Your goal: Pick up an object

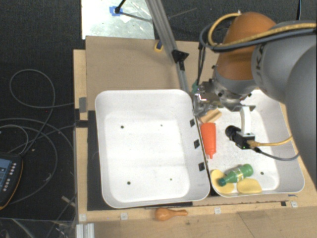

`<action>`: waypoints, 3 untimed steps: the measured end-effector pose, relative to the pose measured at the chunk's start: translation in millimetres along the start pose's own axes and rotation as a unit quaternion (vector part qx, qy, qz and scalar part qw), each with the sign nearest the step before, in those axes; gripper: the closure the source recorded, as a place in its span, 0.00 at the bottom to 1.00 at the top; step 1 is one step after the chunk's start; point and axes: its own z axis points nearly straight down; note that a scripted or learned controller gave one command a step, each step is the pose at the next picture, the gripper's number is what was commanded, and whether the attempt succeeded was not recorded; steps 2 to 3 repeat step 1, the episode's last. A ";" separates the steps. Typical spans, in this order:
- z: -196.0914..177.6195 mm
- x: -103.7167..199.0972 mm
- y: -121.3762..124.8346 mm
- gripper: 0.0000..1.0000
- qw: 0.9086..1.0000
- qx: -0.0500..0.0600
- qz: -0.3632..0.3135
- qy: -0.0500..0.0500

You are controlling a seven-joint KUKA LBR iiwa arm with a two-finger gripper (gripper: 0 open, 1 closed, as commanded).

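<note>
**Bench & surroundings**

Brown bench top (129, 66) sits on dark carpet-like floor (39, 33). Black cables (34, 103) loop over the floor off the bench's left edge, w/ a dark handheld device (9, 175) at far left (screen partly cut off). Beyond the bench's far edge: a pale, bright patch (106, 9) w/ blue tape (115, 10). Grey slanted pole (163, 29) crosses the far edge.
</note>
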 end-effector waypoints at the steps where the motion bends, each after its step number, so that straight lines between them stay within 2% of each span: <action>1: -3.0 44.1 3.3 1.00 1.000 0.000 0.001 0.000; 3: -3.0 44.1 3.3 1.00 1.000 0.000 0.001 0.000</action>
